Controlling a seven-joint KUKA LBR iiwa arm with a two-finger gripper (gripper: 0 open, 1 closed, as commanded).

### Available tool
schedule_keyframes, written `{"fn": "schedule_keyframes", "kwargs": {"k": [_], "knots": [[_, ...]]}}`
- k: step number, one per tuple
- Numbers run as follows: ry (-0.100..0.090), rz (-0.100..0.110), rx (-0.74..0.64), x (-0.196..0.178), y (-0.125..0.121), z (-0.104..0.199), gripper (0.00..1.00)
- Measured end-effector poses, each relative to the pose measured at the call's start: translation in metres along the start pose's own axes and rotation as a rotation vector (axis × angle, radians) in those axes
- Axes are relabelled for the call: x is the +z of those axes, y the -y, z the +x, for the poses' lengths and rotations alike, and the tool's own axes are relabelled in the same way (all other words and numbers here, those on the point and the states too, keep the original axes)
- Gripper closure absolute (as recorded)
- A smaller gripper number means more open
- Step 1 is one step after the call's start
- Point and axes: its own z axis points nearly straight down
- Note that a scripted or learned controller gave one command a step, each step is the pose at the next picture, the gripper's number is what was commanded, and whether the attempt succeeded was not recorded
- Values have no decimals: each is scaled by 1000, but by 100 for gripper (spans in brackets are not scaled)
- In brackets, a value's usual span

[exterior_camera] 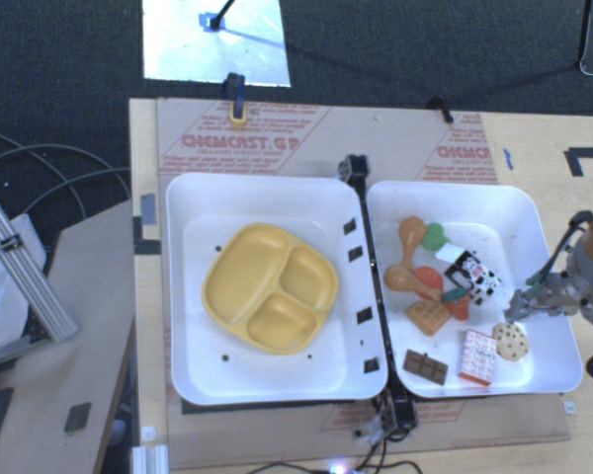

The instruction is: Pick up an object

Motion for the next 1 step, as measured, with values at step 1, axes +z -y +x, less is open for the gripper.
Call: {"fn": "schedule_keyframes", "kwargs": {"k": [1], "knots": [[0,-4,-7,17,-4,33,100]]}}
